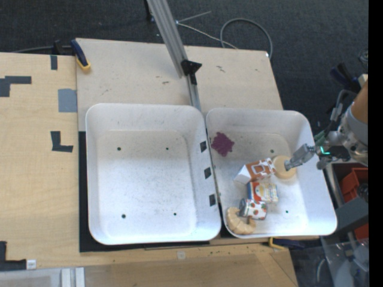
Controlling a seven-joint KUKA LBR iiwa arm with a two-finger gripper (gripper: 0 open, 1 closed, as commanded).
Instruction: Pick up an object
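Hand beside tan disc, right bin.

Scene is being lit evenly from overhead; white bins are being blown out w/ slight glare. Detail is being softened by low res, esp. at right edge.

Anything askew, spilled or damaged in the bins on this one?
Nothing spilled or broken that I can see. The right bin holds a loose heap: a purple piece apart, an orange-and-white carton lying tilted against other small items. The claw sits by a tan round piece.
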